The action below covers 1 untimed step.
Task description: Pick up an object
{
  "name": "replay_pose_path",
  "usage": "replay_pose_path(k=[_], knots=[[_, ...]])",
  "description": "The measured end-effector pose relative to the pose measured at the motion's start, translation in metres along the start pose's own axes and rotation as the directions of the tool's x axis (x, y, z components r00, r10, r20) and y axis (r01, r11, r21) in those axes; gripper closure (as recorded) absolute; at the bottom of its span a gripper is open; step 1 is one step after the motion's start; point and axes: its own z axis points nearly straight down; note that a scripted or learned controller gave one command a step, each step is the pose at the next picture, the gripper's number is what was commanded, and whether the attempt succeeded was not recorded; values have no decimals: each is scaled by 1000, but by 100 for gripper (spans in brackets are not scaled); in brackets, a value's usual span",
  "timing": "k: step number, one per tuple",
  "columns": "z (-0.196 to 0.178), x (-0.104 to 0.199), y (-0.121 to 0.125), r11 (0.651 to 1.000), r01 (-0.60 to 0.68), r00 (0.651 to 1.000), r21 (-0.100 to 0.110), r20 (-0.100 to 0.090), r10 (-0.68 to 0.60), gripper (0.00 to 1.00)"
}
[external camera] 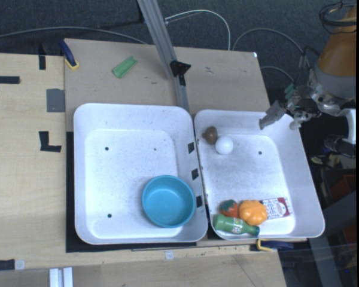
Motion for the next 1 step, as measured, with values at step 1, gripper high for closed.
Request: replay_pose_path(k=[1], knots=[[0, 0, 0, 1000, 0, 1000, 0, 0, 0, 0]])
